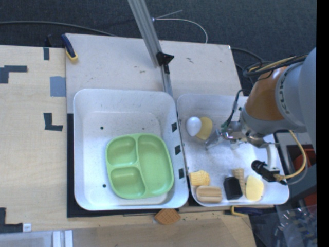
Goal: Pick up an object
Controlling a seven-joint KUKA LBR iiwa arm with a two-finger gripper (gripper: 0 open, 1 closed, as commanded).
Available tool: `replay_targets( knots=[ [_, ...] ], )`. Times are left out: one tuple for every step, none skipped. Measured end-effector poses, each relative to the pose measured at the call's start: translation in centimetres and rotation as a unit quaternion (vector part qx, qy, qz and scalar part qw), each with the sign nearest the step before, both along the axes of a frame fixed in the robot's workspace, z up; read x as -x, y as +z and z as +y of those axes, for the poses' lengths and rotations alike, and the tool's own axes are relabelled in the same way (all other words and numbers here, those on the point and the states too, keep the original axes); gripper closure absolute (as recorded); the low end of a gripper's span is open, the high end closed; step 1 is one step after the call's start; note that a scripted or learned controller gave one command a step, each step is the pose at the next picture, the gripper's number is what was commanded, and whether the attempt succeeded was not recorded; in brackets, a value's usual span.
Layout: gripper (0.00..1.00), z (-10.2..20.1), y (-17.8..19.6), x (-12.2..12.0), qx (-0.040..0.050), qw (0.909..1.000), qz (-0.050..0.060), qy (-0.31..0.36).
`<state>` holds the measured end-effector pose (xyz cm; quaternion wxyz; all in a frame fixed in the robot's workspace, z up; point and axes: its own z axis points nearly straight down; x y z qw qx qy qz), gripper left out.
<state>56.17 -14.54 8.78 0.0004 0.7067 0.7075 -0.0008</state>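
Note:
My gripper [220, 137] hangs low over the middle of the right bin [221, 103], reaching in from the right under the orange-banded wrist. Just to its left lie a pale round object [193, 125] and a yellow piece [205, 128], touching each other. Along the bin's front edge sit a yellow waffle-like piece [199, 178], a tan bun [209, 193], a black block [232, 188], a small tan piece [238, 174] and a pale yellow lump [254, 188]. I see nothing held in the gripper.
The left bin [90, 104] holds a green divided plate [139, 164]. A brown cookie-like piece [167, 216] lies on the bench in front of the bins. A slanted metal pole [146, 27] ends at the bins' shared back corner. Cables loop at the right.

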Motion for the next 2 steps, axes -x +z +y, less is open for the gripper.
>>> replay_targets(
  knots=[
    [1.00,0.1,1.0,0.0,-0.0011,1.0000,0.001,0.000],
    [1.00,0.2,7.3,-0.4,-0.0002,1.0000,-0.003,0.000]
  ],
)
